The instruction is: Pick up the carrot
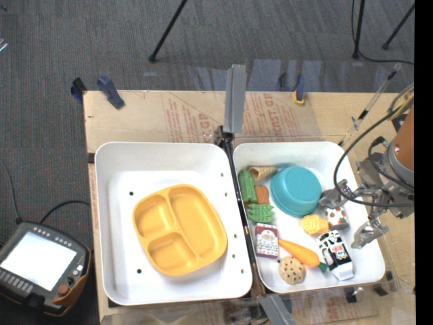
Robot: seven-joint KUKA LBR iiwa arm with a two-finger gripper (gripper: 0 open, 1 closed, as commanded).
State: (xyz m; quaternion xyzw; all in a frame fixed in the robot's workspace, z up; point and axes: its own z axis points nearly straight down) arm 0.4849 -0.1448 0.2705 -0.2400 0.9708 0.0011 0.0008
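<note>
Carrot (300,252) lies untouched in the right bin (308,147) (green tip half hidden); end effector (353,212) hangs splayed, holding nothing.

Even, bright overhead light falls on the two shallow white plastic bins (108,181), which look nearly washed out, while the dark grey carpet stays dim. Shadows are soft and short (none harsh). Focus is slightly soft throughout, with mild graininess.
</note>
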